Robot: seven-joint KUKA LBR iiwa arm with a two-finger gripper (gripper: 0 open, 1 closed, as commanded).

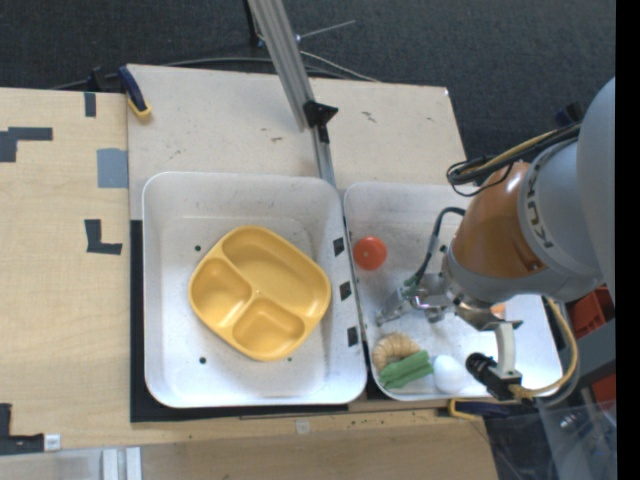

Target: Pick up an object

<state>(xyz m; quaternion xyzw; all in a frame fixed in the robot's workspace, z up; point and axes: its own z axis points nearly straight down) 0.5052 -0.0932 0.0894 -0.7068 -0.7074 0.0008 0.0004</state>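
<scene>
Arm's over the right bin, jaws low but hard to read, can't tell their state. Orange ball sits just beyond; yellow divided plate in left bin.

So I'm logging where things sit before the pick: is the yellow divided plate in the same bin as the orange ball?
No, the yellow divided plate lies in the left bin, while the orange ball sits in the right bin.

Divided plate in left bin; ball (behind the brush) in right bin.
</scene>
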